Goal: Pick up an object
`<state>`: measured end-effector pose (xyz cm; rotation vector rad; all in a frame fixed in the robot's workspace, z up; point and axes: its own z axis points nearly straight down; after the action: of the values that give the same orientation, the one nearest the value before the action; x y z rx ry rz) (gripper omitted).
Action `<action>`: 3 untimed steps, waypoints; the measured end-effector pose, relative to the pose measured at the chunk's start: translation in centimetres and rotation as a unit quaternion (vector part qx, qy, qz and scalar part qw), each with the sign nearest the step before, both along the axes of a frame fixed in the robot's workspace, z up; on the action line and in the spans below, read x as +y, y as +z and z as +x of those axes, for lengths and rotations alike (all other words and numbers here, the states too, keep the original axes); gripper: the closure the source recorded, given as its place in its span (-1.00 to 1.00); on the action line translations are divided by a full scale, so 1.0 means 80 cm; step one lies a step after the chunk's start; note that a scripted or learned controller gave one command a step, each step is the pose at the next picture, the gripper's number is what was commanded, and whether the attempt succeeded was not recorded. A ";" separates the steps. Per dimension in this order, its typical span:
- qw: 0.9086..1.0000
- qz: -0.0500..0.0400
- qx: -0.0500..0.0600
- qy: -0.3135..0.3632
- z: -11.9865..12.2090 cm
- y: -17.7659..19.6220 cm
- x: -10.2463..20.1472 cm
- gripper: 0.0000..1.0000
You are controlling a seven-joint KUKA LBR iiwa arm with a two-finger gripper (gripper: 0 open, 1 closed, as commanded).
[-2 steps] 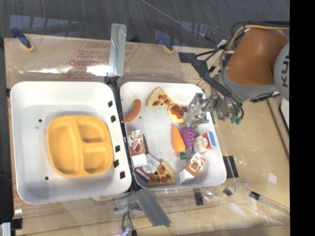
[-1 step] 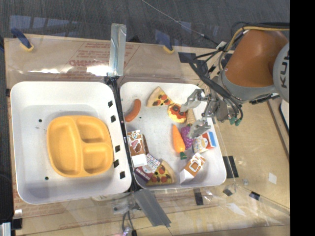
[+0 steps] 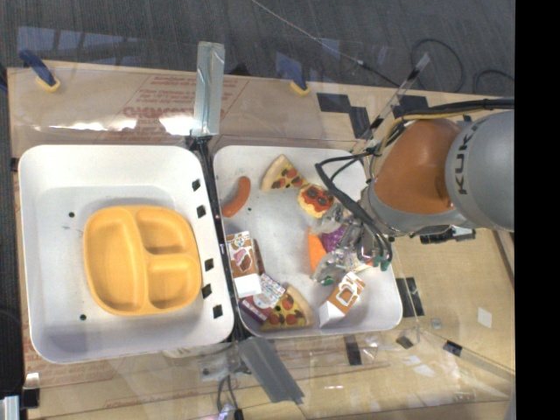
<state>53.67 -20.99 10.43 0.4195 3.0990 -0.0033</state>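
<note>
The right bin (image 3: 262, 160) holds several toy foods: a sausage (image 3: 236, 196), a pizza slice (image 3: 282, 174), a round pizza piece (image 3: 315, 199), an orange wedge (image 3: 316, 252), a brown packet (image 3: 241, 254), another pizza slice (image 3: 285, 309) and a small white-and-orange carton (image 3: 345, 296). My gripper (image 3: 341, 254) hangs low over the bin's right half, just right of the orange wedge and above the carton. Cables and the wrist hide its tips.
The left bin (image 3: 52, 169) holds a yellow divided tray (image 3: 140, 257). A black divider (image 3: 210, 226) runs between the bins. The arm's orange band (image 3: 420, 169) overhangs the right bin's far right rim.
</note>
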 end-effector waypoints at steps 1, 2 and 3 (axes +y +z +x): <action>1.000 0.002 0.005 0.020 -0.007 -0.013 0.033 -1.00; 0.993 0.001 0.006 0.117 -0.001 -0.014 0.050 -1.00; 0.993 0.000 0.004 0.119 0.001 0.000 0.051 1.00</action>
<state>53.75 -16.93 10.43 0.0482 3.1352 -0.0011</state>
